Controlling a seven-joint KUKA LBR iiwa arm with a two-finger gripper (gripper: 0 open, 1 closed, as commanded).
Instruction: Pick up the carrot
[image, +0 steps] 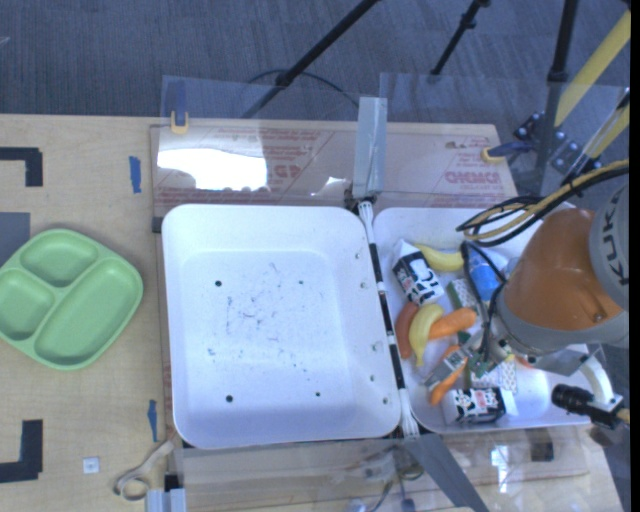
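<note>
Arm enters from the right edge of the tabletop, over the right-hand side. Orange band faces the camera, grey wrist section beneath it. Wrist points steeply downward. Claw sits low near the front edge, largely hidden under the wrist.

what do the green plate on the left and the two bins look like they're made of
Green plate: likely moulded plastic, matte, uniform colour with soft rounded compartments. Left bin and right bin: seemingly thin formed white plastic, smooth with slight sheen; the left one's floor shows scuffs.
</note>
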